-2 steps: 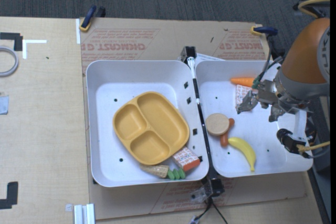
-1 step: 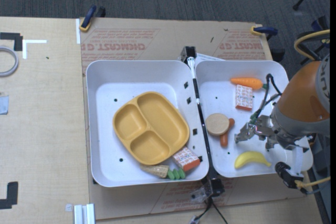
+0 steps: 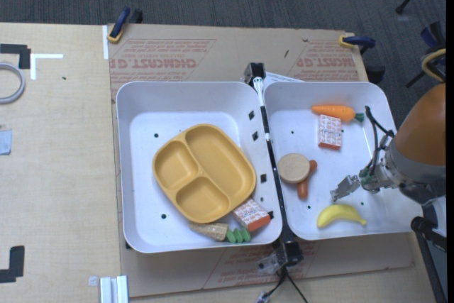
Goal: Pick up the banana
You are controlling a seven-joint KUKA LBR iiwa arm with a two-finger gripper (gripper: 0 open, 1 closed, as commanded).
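Banana (image 3: 341,216) lying flat at the near edge of the right bin (image 3: 301,106), gripper (image 3: 345,187) poised just above it.

The gripper's two metal fingers look spread slightly apart with nothing between them, their tips just beyond the banana's far side and apart from it; the grey arm with its orange band (image 3: 428,125) enters from the right. Near the gripper to the left, a round wooden disc (image 3: 294,168) lies over a small orange sausage-like piece (image 3: 303,188). Farther back sit a red-and-white packet (image 3: 330,131) and a toy carrot (image 3: 333,111). The left bin (image 3: 135,124) holds a yellow divided plate (image 3: 203,172), with small toy foods (image 3: 237,223) at its near rim.
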